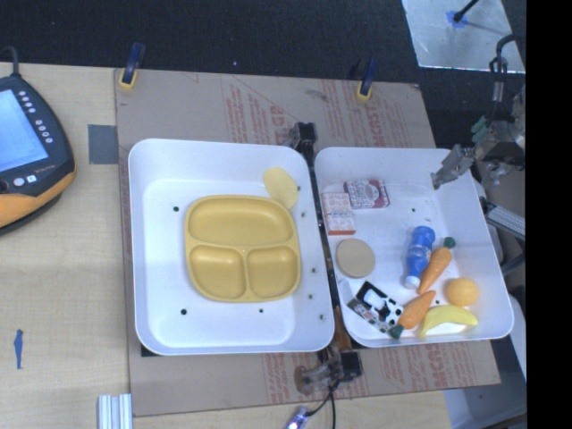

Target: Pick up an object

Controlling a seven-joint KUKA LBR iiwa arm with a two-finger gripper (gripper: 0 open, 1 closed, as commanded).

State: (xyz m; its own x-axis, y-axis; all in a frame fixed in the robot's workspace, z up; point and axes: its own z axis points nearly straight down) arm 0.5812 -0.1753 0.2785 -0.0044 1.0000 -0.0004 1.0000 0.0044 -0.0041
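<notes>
I see the left bin (152, 239) holding a yellow divided tray (241, 245). The right bin (407, 172) holds a blue bottle (418, 253), two carrots (434, 268), an orange (461, 291) and a banana (447, 320). The gripper (451, 165) hangs over its far right corner, grasping nothing I can see.

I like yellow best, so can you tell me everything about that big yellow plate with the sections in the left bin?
The yellow plate is a rounded, divided tray that looks like smooth plastic. It has three sunken sections: one long one across the top and two smaller ones below it. It lies flat, right side up, in the middle of the left white bin. The sections look bare. A small pale yellow oval piece lies at its top right corner, touching or nearly touching the rim.
</notes>
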